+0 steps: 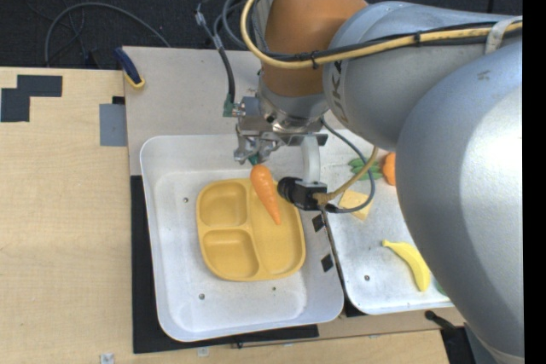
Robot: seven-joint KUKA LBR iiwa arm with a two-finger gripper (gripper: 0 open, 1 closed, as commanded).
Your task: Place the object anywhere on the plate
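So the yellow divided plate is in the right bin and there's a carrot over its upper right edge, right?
Not quite. The camera view shows the yellow divided plate in the left bin, not the right one. The carrot is indeed over its upper right edge.

A pale wooden bench [60, 209] carries two white bins [171, 268] side by side.

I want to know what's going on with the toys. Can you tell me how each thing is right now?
carrot: tilted, tip over the plate, just below the hand
plate: yellow, flat in the left bin, three sections
banana: lying in the right bin
left bin: holds the plate
hand: above the carrot's top end
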